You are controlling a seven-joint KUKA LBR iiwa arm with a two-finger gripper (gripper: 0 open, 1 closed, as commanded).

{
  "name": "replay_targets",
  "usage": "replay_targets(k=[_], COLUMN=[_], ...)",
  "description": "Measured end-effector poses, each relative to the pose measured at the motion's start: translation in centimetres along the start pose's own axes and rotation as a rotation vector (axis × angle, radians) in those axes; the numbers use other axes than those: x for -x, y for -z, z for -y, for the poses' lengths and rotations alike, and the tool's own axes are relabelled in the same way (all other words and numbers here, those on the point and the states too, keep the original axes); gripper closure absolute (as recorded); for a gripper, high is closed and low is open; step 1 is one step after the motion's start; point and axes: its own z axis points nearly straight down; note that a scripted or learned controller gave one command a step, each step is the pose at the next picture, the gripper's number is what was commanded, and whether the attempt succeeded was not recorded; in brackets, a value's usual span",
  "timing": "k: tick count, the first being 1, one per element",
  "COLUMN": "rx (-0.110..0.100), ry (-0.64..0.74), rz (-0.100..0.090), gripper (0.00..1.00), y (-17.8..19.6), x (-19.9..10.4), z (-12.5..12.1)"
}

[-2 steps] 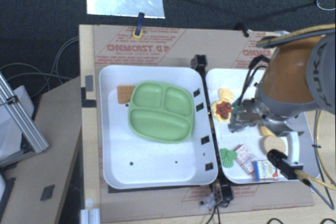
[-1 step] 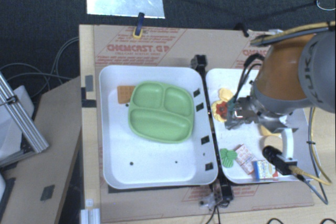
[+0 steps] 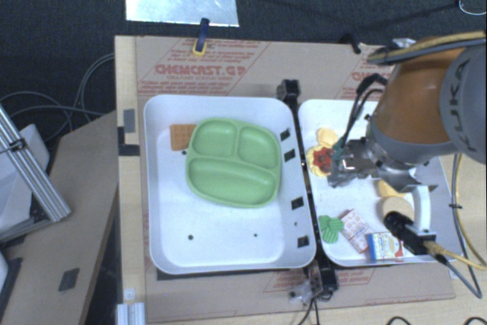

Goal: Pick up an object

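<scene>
Camera view, from above and at a slant. On the bench, two white bins side by side on a printed cardboard sheet (image 3: 205, 68).

In the left bin (image 3: 221, 236): a green divided tray (image 3: 232, 164), lying flat, set toward the far wall and taking up most of the width. Partly tucked under its far-left corner, close to the bin's left wall: a flat orange square (image 3: 180, 136).

Reaching in from the right over the right bin (image 3: 323, 112): the grey arm (image 3: 426, 110) with its orange band, covering the bin's right side. Low near the bin's left wall, about midway along it: the gripper (image 3: 338, 173). How far open, impossible to tell; nothing visibly in its grasp.

Just beside the gripper, toward the left wall: a red object (image 3: 323, 159), touching or barely apart, cannot tell which. Just beyond, toward the far-left corner: a yellow object (image 3: 327, 137).

Near the near-left corner: a small green object (image 3: 329, 227), with a patterned packet (image 3: 354, 228) right next to it. Further along the near wall: a blue-and-white packet (image 3: 383, 244). Between the packets and the arm: a pale yellow piece (image 3: 393, 203), partly hidden by the robot.
</scene>
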Motion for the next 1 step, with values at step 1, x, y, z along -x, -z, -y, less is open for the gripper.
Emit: replay_targets(k=[1], rx=[-0.001], ry=[-0.003], rz=[0.0], gripper=[1.0], y=[0.07], x=[0.56], z=[-0.39])
